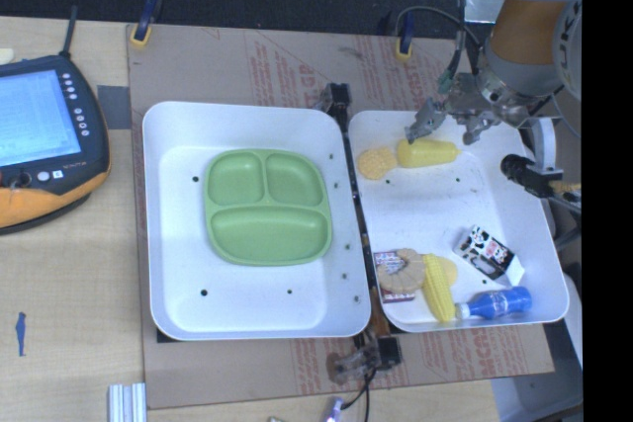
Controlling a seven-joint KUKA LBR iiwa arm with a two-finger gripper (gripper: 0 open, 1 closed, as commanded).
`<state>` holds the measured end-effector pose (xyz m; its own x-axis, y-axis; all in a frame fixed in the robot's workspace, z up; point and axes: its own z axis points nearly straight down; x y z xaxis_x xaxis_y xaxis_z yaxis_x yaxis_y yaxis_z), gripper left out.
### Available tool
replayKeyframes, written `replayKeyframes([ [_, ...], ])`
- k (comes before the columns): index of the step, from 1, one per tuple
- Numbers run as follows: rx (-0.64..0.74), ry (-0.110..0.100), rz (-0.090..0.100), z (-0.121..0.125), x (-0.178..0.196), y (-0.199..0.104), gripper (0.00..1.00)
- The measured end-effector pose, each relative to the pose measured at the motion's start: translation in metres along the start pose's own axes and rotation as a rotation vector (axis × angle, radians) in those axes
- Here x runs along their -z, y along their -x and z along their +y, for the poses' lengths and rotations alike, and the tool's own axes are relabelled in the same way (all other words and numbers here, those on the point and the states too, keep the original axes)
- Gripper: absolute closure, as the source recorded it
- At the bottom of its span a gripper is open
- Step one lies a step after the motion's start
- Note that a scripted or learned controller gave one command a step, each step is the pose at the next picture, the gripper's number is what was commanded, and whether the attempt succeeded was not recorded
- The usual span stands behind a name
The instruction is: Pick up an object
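Note:
My gripper hangs over the far edge of the right bin, its two fingers spread open. Just below and between the fingertips lies a pale yellow oblong piece, with nothing clamped. A round tan cookie rests against that piece's left end. Near the front of the same bin are a yellow corn cob, a brown-and-white snack, a blue bottle on its side and a small black-and-white box.
The left bin holds a green divided plate. An orange-rimmed control tablet sits at the bench's left edge. Clamps join the bins along their shared wall.

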<state>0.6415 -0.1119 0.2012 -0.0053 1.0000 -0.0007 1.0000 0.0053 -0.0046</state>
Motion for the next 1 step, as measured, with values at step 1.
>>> replayKeyframes([
  [1, -0.001, -0.003, -0.001, -0.0767, -0.1041, 0.0672, 0.0],
])
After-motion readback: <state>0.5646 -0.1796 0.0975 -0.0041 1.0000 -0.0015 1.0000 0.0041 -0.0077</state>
